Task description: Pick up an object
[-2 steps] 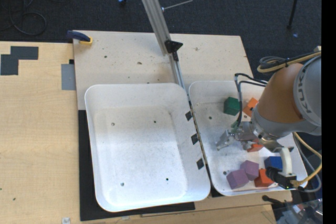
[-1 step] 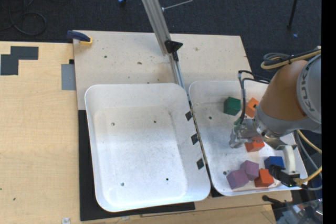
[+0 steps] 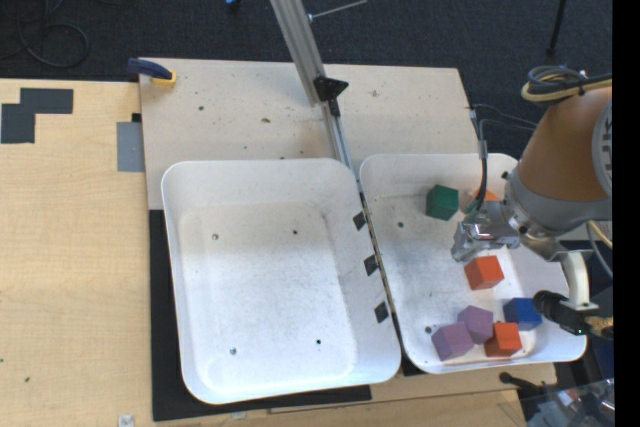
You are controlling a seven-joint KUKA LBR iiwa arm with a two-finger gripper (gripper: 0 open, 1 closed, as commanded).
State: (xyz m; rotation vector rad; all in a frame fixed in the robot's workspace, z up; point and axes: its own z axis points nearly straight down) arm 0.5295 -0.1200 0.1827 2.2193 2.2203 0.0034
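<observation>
White right bin [image 3: 400,177] holds all the blocks; white left bin [image 3: 200,215] sits beside it, sharing the middle rim. Grey arm with orange band [image 3: 560,150] reaches in from the right over the right bin. Gripper [image 3: 478,243] hangs metallic above the bin floor, mid-right area. Finger state: cannot tell, the wrist hides the tips from above.

Orange-red block [image 3: 484,271] lies just below the gripper in the view, touching or nearly touching it, not visibly between any fingers. Green block [image 3: 442,202] sits up-left of the gripper, near but apart. A small orange bit [image 3: 489,198] shows at the arm's edge, right of the green block, mostly hidden by the arm.

Cluster at the bin's lower right corner: purple block [image 3: 477,322], second purple block [image 3: 452,341] just left of and below it, touching or nearly so; orange block [image 3: 503,339] right of them; blue block [image 3: 522,313] above the orange one, close beside it. Cluster is apart from the gripper.

Aluminium strut [image 3: 295,20] slants across the bench [image 3: 240,105] behind the bins. Yellow-blue clamp [image 3: 152,70] sits at the bench's far left corner.
</observation>
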